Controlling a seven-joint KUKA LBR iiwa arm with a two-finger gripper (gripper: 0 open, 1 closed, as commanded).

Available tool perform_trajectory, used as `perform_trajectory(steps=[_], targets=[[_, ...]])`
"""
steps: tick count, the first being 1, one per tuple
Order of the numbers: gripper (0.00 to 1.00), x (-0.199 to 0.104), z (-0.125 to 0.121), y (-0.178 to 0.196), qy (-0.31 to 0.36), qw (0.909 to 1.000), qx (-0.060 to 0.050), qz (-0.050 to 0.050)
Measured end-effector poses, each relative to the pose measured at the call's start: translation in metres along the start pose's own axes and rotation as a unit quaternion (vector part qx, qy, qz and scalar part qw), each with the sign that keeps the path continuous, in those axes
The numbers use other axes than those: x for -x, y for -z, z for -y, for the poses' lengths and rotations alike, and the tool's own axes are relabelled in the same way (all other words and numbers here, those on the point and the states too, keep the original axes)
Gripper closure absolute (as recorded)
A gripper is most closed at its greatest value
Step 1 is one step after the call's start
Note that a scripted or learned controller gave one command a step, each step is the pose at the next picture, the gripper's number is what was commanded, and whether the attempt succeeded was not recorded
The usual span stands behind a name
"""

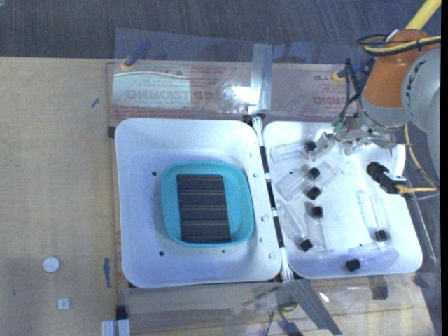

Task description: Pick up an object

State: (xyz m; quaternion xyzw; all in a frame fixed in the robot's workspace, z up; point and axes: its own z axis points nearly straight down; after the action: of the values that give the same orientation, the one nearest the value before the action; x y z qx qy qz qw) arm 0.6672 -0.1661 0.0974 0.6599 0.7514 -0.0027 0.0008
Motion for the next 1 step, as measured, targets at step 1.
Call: perform_trajectory(steps=[1], targets=[[0.00, -0.0430, 0.0258, -0.0095, -0.025, 0.9997, 0.004, -0.002]])
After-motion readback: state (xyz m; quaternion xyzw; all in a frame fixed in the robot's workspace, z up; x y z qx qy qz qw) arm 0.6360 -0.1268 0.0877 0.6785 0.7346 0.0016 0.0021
